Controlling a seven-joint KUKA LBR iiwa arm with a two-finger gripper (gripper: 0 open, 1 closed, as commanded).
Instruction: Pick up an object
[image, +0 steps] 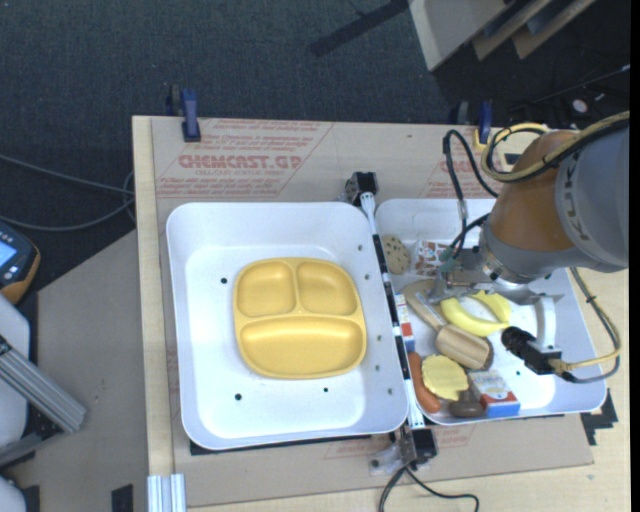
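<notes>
A fixed overhead camera looked down at a slant on a bench (250, 160) topped with protective sheeting printed in red lettering, a blue clamp (187, 112) fixed at its far left corner. In the left bin (200, 330) a yellow three-compartment plate (299, 317) lay flat near the middle, well apart from the walls. A black clip (361, 185) sat at the far end of the seam where the two bins met, and another clip (419, 443) at the near end. The right bin (580, 395) held a crowd of small toy-food items: a speckled cookie-like piece (397, 254) near the far left wall, an orange carrot-like stick (418, 383) along the left wall, a round yellow disc (444, 377) just beside it, a tan bread-like block (463, 347) touching the disc's far side, a yellow banana (476, 313) beyond that, and a small red-and-blue carton (499, 402) near the front edge. The grey KUKA arm (590, 200), with its orange band, reached in from the right and hung low over the far part of the right bin. Its gripper (452, 277) sat just beside the banana's far end; whether its fingers were open, closed or gripping anything could not be told from this angle.
</notes>
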